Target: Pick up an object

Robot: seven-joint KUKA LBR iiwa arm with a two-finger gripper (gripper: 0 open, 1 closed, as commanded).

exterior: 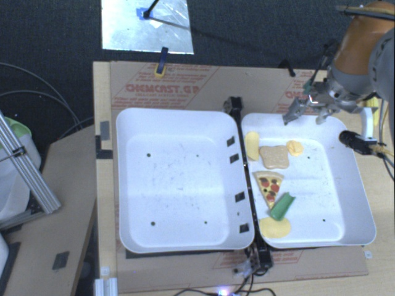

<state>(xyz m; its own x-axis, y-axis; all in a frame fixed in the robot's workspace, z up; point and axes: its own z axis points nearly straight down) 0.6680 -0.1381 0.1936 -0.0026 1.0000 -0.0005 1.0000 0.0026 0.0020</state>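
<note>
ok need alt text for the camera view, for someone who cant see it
A grey and orange robot arm's open gripper hovers over the far edge of the right white bin, holding nothing. That bin holds toy food: a pizza slice, bread, a green piece and yellow pieces. The left bin sits alongside.

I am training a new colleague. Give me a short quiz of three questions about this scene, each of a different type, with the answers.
1. True or false: the pizza slice lies in the left bin.
2. Which item touches the pizza slice's lower end? A) the toast slice B) the green piece C) the gripper
3. Fill in: the gripper hovers over the right bin's ____ edge, far or near.

Key: 1 false, it lies in the right bin. 2 B. 3 far, with its fingers spread and nothing between them.
</note>
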